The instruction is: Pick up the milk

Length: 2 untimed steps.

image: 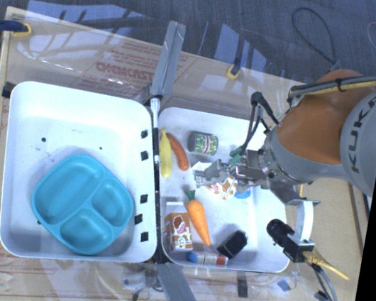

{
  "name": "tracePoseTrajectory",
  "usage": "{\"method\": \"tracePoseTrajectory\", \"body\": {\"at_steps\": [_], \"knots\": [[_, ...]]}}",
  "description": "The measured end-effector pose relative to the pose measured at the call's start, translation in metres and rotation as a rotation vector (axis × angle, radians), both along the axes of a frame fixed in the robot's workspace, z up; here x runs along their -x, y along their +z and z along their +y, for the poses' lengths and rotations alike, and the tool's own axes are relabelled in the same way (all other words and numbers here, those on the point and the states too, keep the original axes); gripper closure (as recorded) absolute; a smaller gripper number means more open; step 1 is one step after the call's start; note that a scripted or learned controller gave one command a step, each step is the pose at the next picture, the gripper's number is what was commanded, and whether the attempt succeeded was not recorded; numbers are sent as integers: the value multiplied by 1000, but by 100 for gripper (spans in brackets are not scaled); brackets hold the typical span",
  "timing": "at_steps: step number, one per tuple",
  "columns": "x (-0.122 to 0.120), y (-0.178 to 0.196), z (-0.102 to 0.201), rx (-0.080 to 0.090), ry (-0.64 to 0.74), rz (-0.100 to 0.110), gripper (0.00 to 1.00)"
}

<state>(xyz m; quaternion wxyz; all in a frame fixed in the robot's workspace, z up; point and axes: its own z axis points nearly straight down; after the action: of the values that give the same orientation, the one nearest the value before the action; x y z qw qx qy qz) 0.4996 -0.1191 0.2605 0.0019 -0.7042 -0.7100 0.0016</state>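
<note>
Two bins: sitting side by side on the counter (pixel 81 62); the left bin (pixel 28 118) is carrying a blue plate (pixel 83 203), and the right bin (pixel 259 256) is carrying the rest.
Arm: reaching in from 3 o'clock, its orange band (pixel 314 129) hanging over the right bin's 2 o'clock corner.
Claw (pixel 223 177): hovering low near the middle of the right bin; its opening is blurring into the clutter beneath, so I cannot tell whether it is wide, narrow or holding anything.
Milk (pixel 227 188): I am taking the small white carton with red and blue print to be it; it is lying near the bin's centre, just at the claw's 4 o'clock, touching or nearly so.
Neighbours: a green can (pixel 203 142) is sitting at the milk's 11 o'clock, a banana (pixel 164 156) at 9 o'clock, a carrot (pixel 198 220) at 7 o'clock, a brown box (pixel 179 231) beyond it, and a black block (pixel 232 243) at 6 o'clock.
Step in hand: seemingly closing in on the carton, with no lift showing.
Next move: probably centring over the carton, gripping it firmly, then rising straight while keeping off the carrot.
</note>
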Motion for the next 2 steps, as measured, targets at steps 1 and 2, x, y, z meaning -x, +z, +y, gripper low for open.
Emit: {"method": "tracePoseTrajectory", "body": {"at_steps": [1,2], "knots": [[-62,-69,-48,1,3,0,0],[-81,-146,-60,8,23,-27,0]]}}
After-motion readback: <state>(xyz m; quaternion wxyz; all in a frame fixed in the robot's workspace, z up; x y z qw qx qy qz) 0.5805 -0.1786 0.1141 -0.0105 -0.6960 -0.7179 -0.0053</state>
